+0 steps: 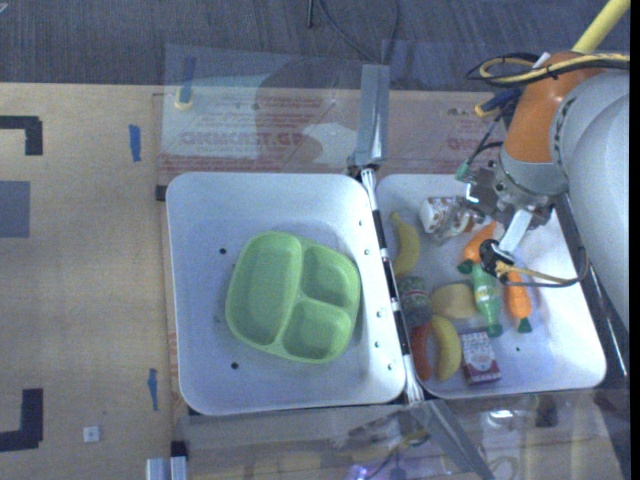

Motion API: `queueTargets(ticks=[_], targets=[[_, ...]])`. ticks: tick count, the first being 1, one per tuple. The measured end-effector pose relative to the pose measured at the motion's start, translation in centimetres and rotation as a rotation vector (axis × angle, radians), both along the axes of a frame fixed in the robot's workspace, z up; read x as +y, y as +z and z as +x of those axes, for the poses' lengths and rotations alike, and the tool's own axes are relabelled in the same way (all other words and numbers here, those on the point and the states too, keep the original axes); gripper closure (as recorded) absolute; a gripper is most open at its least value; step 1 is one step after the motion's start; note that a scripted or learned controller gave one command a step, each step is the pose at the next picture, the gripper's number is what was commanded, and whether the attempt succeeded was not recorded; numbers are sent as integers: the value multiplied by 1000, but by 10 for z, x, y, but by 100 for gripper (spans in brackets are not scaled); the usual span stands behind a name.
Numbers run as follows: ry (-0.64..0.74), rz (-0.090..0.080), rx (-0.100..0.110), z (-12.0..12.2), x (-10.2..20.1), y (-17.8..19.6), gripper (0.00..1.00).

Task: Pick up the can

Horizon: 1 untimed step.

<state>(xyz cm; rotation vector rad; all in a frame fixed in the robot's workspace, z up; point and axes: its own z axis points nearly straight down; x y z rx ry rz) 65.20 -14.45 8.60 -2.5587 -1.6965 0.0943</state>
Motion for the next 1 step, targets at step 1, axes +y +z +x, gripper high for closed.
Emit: queueTargets(ticks=[1], targets=[[2,-2,2,0,2,9,100]])
